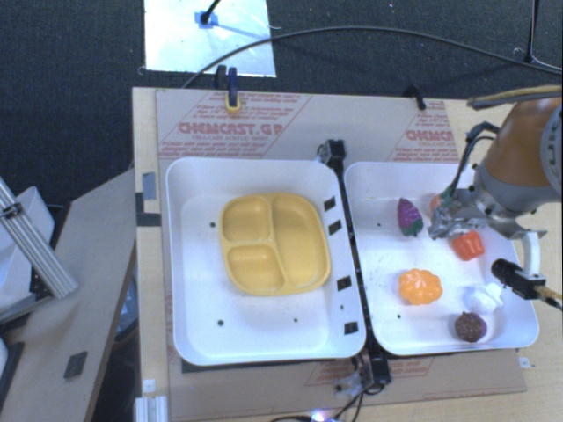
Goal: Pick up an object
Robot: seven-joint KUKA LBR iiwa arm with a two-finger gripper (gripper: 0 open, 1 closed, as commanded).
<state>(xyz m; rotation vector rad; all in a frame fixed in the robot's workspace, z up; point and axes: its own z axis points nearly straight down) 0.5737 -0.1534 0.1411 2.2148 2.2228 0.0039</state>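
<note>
Camera view: two shallow white bins side by side. Left bin (pixel 193 262) holds one yellow three-compartment plastic tray (pixel 273 243).

Right bin (pixel 387 323) holds five small toy pieces: one purple grape-like cluster (pixel 409 215), one orange pumpkin-shaped piece (pixel 420 287), one red-orange pepper-like piece (pixel 468 244), one white lump (pixel 483 299), one dark maroon round piece (pixel 470 326).

Gripper (pixel 444 224) low over right bin, between purple cluster and red-orange piece; grip state cannot tell.
</note>
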